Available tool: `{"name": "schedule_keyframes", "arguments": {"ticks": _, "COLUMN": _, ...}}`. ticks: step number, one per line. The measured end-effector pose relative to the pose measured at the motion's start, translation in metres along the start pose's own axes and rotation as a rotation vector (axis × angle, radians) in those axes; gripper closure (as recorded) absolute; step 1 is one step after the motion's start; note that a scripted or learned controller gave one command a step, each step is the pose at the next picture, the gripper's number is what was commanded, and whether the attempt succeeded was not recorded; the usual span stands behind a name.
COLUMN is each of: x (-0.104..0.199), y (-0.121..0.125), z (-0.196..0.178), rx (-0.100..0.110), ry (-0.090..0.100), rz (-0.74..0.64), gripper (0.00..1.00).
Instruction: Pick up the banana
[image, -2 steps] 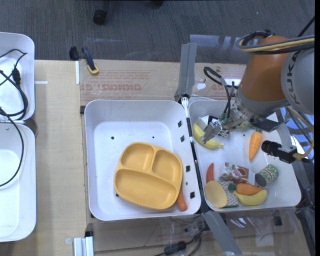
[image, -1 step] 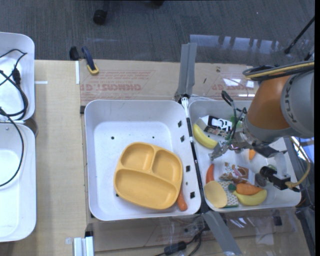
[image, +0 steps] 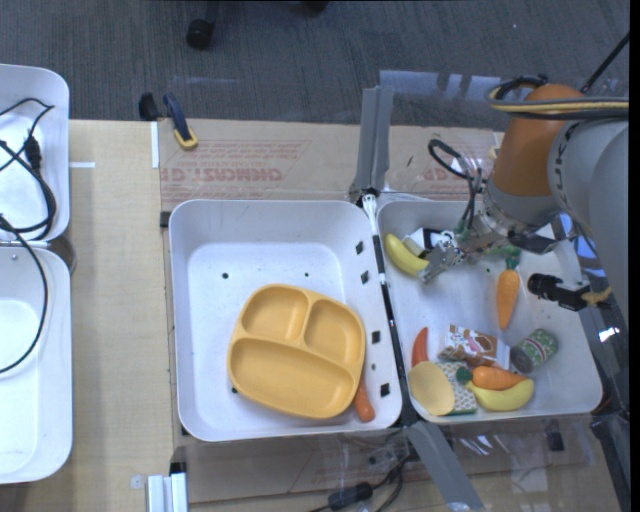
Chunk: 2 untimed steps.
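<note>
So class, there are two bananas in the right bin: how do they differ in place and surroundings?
The far banana lies near the bin's back-left corner, right beside the gripper; the near banana lies at the front. The far one lies on bare floor with the bin wall on one side; the near one is crowded against an orange piece and other toys. Both are yellow, curved, lying flat.

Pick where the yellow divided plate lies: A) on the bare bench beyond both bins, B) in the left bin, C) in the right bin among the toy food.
B: the yellow divided plate rests on the floor of the left bin, apart from the gripper in the right bin.
</note>
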<state>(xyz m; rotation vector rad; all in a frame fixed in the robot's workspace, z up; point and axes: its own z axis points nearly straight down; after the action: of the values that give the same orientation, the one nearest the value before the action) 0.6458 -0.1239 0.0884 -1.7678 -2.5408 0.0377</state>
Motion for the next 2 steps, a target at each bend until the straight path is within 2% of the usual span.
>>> {"name": "schedule_keyframes", "arguments": {"ticks": 1, "x": 0.088, "y": 0.042, "z": -0.104, "rx": -0.045, "ry": -0.033, "rz": -0.268, "gripper": 0.0}}
{"name": "schedule_keyframes", "arguments": {"ticks": 2, "x": 0.008, "y": -0.036, "z": -0.002, "rx": -0.042, "ry": -0.034, "rz": -0.375, "gripper": 0.0}}
